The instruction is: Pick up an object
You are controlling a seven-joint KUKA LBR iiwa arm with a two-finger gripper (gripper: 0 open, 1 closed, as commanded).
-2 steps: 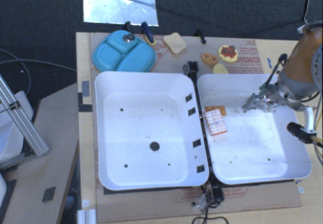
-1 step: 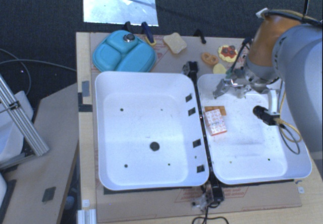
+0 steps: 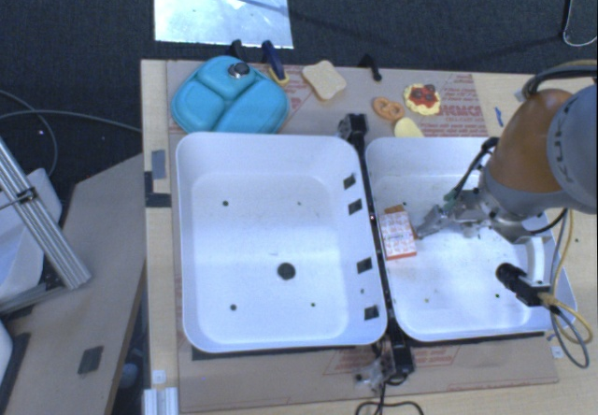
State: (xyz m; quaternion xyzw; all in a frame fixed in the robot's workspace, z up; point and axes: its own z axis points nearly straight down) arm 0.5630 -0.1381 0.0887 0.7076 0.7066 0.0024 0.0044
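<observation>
Two white bins: the right bin (image 3: pixel 448 324) holds a small orange-and-white box (image 3: pixel 398 233) by its left wall, the gripper (image 3: pixel 425 224) just beside it, finger state impossible to tell; beyond lies a blue tray (image 3: pixel 229 97)

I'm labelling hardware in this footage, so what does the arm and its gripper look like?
The arm is bulky and rounded, with grey casing and a wide orange band above the wrist. The gripper is a slim metallic grey piece tapering to a point. Dark cables run along the wrist, and a black fitting sits below it.
</observation>
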